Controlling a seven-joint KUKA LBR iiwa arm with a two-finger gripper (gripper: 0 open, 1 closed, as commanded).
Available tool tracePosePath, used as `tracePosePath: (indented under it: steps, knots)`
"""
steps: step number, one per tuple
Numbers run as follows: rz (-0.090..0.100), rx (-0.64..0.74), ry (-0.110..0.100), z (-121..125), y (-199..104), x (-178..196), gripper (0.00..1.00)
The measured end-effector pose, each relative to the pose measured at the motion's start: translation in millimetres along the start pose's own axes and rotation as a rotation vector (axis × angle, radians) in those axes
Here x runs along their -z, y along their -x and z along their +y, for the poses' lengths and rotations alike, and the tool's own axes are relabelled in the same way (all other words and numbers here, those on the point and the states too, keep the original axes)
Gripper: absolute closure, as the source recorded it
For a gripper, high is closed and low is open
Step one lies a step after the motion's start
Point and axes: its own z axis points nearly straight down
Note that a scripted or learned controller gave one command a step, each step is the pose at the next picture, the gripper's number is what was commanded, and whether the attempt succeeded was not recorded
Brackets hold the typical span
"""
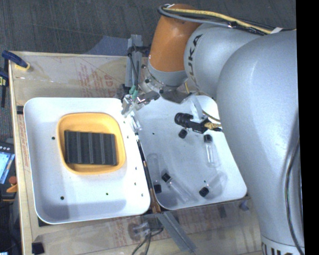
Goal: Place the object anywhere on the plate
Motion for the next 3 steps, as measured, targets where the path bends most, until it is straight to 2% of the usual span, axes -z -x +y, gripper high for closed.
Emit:
tracePosePath:
  steps: [1, 2, 3]
  knots:
    - [0.0, 0.262, 0.0, -19.6, -33.5, 0.2, 1.0]
    - [-0.001, 0.262, 0.0, -19.5, -33.5, 0.4, 0.0]
    - [-0.003, 0.266, 0.003, -0.5, -44.9, 1.2, 0.0]
